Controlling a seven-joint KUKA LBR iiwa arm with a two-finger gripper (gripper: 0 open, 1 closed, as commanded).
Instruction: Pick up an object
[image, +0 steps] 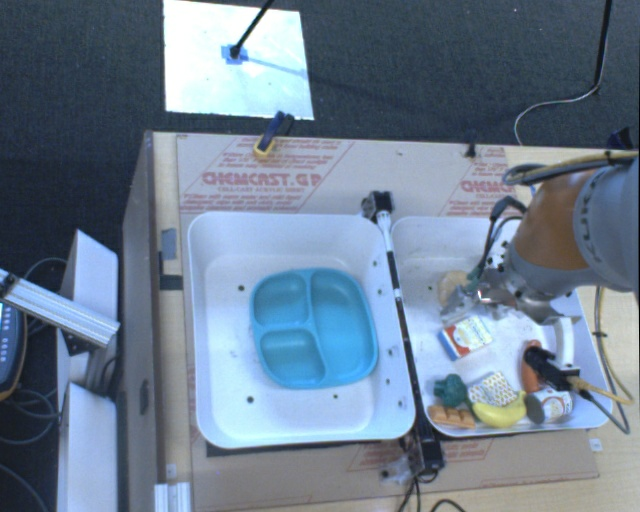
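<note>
My gripper (468, 297) is low in the right bin (425, 235), near its left-middle part, with the grey arm and its orange band reaching in from the right. A pale beige object (455, 283) lies just under or beside the gripper tip; whether they touch is unclear. A small red, white and blue box (466, 337) lies just in front of the gripper. Along the bin's near edge sit a yellow banana (499, 413), a green toy (452, 389), a white meshed piece (491, 388) and a small can (552, 405).
The left bin (215, 300) holds a blue divided plate (312, 327). A black divider bar (392, 290) runs between the bins. An orange piece (529, 377) lies at the right bin's near right, and a flat orange item (450, 417) lies by the banana.
</note>
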